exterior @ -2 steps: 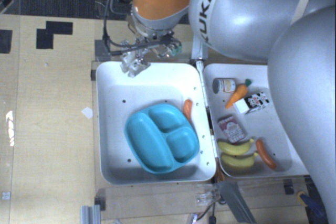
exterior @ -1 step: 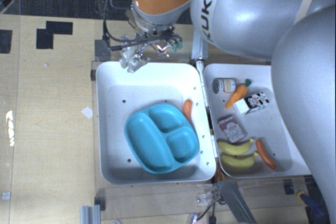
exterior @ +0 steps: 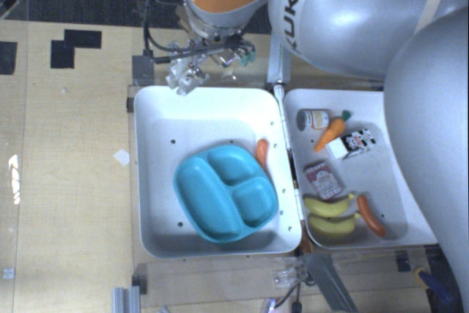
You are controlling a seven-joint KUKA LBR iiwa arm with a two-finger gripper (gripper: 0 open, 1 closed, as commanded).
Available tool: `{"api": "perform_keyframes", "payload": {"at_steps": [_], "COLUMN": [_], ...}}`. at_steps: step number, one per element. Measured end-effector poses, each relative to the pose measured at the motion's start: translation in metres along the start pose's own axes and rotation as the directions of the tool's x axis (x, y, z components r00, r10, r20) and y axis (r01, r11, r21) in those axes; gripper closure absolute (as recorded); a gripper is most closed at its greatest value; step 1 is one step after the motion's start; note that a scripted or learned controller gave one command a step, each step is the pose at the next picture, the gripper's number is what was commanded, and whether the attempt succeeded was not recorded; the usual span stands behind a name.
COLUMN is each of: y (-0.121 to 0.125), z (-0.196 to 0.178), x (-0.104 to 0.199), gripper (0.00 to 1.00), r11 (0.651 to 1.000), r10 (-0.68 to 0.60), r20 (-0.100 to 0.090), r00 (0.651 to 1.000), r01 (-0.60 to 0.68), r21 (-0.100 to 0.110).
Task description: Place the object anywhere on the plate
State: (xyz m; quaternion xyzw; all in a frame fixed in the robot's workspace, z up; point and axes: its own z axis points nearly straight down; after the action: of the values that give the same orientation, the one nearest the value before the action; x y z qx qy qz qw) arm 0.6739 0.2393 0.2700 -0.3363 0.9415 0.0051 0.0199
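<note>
Bins sit side by side on the bench, and we take them one at a time. In the left bin (exterior: 157, 179) we see a blue plate (exterior: 223, 190) with three compartments, lying toward the near right part of the bin floor. None of its compartments holds anything. Just beside the plate's far right edge lies a small orange sausage-shaped object (exterior: 261, 152), resting on the bin floor close to the bin's right wall; we cannot tell whether it touches the plate's rim.

In the right bin (exterior: 396, 231) we count several items. A small tin or jar (exterior: 315, 119) lies at the far left corner. Next to it a toy carrot (exterior: 331, 132) slants with its green top pointing away from us. A small black-and-white carton (exterior: 353, 144) lies just beside the carrot's tip. Below these sits a small packet with a reddish print (exterior: 322, 179). Nearer us, two bananas (exterior: 330, 215) lie together, and an orange sausage-like piece (exterior: 370, 216) rests just to their right.

We find the gripper (exterior: 192, 70) over the far rim of the left bin, beneath the arm's orange band. Nothing shows between its tips, and how wide it stands we cannot tell from this angle.
</note>
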Motion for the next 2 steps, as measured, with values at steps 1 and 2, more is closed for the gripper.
{"api": "perform_keyframes", "payload": {"at_steps": [1, 2], "y": [-0.001, -0.001], "z": [0.034, 0.02], "x": [0.008, 0.005], "gripper": [1.0, 1.0], "r11": [0.913, 0.914], "r10": [-0.409, -0.406], "r20": [-0.025, -0.012], "r00": [0.912, 0.914], "r01": [0.408, 0.406], "r21": [-0.015, -0.009]}}
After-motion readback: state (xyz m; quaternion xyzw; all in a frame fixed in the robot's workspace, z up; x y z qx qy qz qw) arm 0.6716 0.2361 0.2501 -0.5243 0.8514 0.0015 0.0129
